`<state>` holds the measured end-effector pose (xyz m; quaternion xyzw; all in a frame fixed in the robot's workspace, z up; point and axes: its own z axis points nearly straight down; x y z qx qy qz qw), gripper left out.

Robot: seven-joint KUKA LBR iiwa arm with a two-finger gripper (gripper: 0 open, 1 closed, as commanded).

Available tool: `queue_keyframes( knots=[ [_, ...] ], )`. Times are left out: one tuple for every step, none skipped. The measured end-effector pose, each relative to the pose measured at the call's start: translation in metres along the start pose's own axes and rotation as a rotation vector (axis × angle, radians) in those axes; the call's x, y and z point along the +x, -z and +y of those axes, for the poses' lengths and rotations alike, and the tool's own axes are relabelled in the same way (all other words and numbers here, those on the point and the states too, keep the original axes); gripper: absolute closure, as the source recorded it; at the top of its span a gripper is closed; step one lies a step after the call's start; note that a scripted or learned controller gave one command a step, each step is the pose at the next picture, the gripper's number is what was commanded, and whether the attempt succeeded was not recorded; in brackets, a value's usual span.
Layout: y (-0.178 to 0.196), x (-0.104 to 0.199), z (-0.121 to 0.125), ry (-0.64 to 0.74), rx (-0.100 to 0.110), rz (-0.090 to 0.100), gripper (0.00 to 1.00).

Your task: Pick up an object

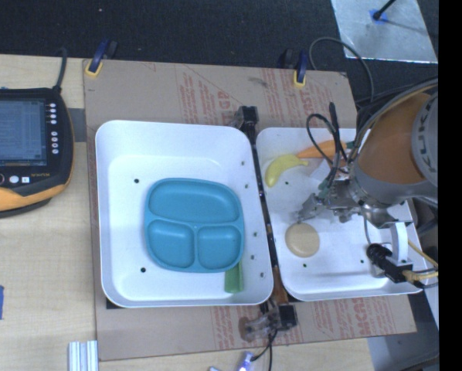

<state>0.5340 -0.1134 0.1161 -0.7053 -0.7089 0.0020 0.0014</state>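
Observation:
In the right bin [324,280] lie a yellow banana [282,167], an orange carrot-like piece [322,150] near the far wall, and a round beige object [302,239]. My gripper [314,209] hangs low over that bin, just above and to the right of the beige round object, between it and the banana. The grey arm with its orange band [393,149] covers the bin's right part. A blue divided plate [194,223] rests in the left bin [115,207], with a green piece [233,278] at its near right corner.
A teach pendant with a screen [18,149] lies on the bench at far left. Clamps [98,56] hold the cardboard sheet under the bins. Cables loop above the right bin [327,126]. A black and yellow fitting [389,265] sits by the arm at the bin's near right.

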Motion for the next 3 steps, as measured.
queue_keyframes(
  knots=[
    [-0.025, 0.009, -0.012, -0.001, -0.001, 0.0, 0.0],
    [-0.025, 0.011, -0.058, 0.001, -0.002, 0.0, 0.0],
    [-0.015, 0.01, -0.057, 0.005, -0.002, -0.001, 1.0]
  ],
)
